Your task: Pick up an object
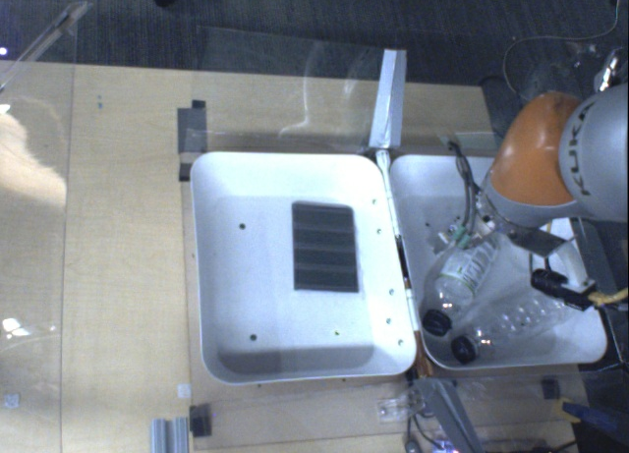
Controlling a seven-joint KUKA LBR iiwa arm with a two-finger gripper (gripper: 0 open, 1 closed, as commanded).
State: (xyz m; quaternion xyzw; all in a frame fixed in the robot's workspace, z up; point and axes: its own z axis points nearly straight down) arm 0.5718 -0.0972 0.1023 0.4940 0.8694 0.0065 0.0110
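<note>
In the right bin point(423, 196), a clear plastic bottle point(460, 282) lies tilted, its black cap point(433, 321) toward the front edge. A second clear bottle point(513, 324) lies beside it along the front wall, with its black cap point(462, 348) pointing left. My gripper point(470, 233) hangs below the orange wrist band point(531, 161), right at the far end of the first bottle. The arm's body hides where it meets the bottle. A dark ribbed rectangular block point(325, 247) lies flat in the middle of the left bin point(226, 274).
A metal divider strip point(388, 107) runs back from the gap between the bins. Cables point(565, 289) hang off the arm over the right bin's right side. A clear plastic sheet point(39, 146) covers the bench at the left.
</note>
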